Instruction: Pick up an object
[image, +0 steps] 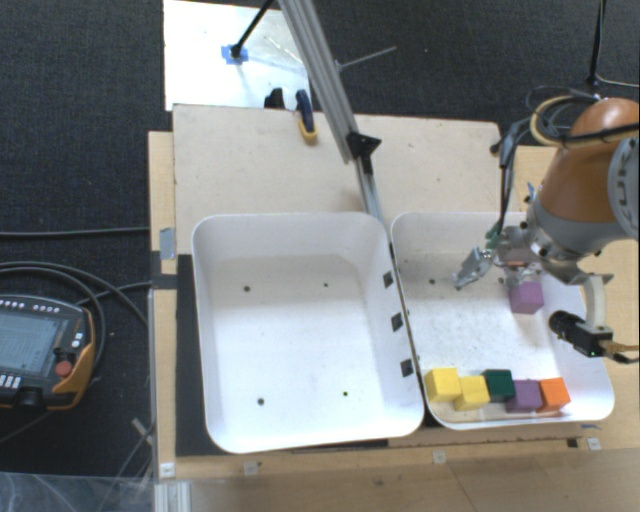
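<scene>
The worktop (260, 160) is covered by a pale board, and two shallow white bins are carried on it side by side. The left bin (215, 300) is the larger in view; the right bin (440, 240) is met along its inner wall. The arm (590, 170), grey with an orange band, is seen reaching in from the right above the right bin. The jaws (512, 262) are positioned over the middle of that bin, and a purple block (526, 296) is seen just beneath them; whether it is pinched or merely lying below cannot be told. Along the near wall of the right bin, a row of small blocks is laid: two yellow blocks (455, 387), a green block (498, 382), a second purple block (523, 395) and an orange block (553, 392), each touching its neighbour.
</scene>
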